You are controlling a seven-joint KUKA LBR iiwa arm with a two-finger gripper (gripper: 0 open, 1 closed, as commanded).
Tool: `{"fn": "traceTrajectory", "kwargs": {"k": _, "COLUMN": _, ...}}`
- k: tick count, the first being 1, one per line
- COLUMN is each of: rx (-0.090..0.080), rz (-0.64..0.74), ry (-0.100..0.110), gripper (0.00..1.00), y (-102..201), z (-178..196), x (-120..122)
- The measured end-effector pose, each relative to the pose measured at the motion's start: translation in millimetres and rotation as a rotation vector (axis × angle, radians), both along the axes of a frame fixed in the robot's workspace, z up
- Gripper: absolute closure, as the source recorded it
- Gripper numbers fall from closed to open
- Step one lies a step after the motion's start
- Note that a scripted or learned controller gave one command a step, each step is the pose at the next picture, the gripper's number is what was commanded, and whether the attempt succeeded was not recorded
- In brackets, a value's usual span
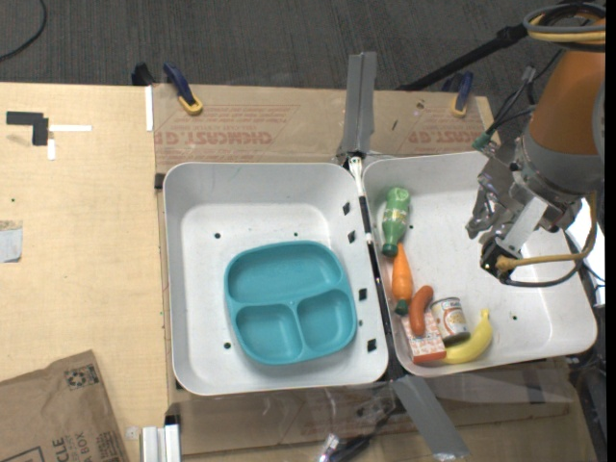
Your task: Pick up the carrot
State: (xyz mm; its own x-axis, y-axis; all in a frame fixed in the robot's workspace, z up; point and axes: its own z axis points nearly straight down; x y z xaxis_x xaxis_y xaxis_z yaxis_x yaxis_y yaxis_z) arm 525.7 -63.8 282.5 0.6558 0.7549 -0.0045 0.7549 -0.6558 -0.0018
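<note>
We saw the carrot (pixel 401 276) against the right bin's (pixel 568 327) left wall, between bottle (pixel 394 218) and sausage (pixel 420 309); gripper (pixel 493 227) well apart, seemingly empty, spread unclear. Crowding risked a wrong grab.

There is one camera. It sits up high over the bench (pixel 77 258) and looks down at a slant, so the far edge of the bench is at 12 o'clock and the near edge at 6 o'clock. It is far enough back to see both white bins whole: the left bin (pixel 192 287) around the middle of the picture and the right bin (pixel 549 330) at 3 o'clock. The arm (pixel 568 104) comes in from 2 o'clock. Dark floor (pixel 241 17) shows along the top.
</note>
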Motion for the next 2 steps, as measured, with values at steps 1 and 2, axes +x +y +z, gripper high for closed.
{"fn": "traceTrajectory", "kwargs": {"k": 1, "rx": 0.001, "rz": -0.021, "ry": 0.002, "gripper": 1.00, "y": 37.3, "z": -60.1, "x": -48.9}}
{"fn": "traceTrajectory", "kwargs": {"k": 2, "rx": 0.000, "rz": -0.193, "ry": 0.001, "gripper": 1.00, "y": 37.9, "z": -56.8, "x": -48.5}}
